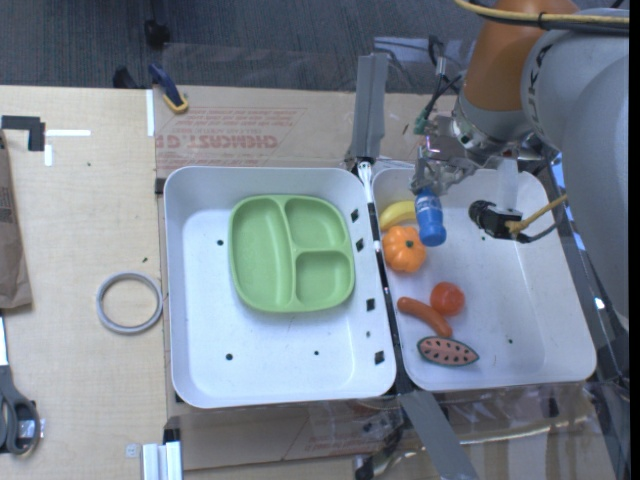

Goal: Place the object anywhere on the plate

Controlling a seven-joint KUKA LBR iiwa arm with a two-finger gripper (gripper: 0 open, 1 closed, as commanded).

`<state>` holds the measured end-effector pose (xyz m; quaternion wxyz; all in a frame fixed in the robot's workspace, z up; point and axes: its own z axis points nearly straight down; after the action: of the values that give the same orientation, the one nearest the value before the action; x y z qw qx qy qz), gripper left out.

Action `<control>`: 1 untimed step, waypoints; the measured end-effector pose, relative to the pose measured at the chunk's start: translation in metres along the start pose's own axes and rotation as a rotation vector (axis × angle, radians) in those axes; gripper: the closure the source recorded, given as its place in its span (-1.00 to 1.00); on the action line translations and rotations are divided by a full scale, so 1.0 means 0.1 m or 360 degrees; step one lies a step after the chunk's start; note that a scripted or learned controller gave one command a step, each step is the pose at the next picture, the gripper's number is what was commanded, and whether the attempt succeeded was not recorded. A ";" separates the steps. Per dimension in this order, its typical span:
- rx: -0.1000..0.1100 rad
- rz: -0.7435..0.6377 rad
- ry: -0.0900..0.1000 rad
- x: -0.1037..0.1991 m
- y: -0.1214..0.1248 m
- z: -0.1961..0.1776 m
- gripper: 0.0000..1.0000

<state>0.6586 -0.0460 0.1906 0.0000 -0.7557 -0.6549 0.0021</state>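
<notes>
You see the gripper [432,190] right of the green three-compartment plastic plate [292,253], its jaws clenched on a small blue bottle [430,219].

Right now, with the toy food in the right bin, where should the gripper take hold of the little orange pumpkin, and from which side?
Probably from straight above, across the pumpkin's round body. The banana and blue bottle crowd its far side, and the bin wall is close on its left, so sideways approaches look blocked.
</notes>
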 end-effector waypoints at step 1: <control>-0.0002 -0.0434 0.0003 0.43 -0.42 -0.38 1.00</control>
<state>0.6231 0.0028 0.2290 0.0004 -0.6597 -0.7516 0.0011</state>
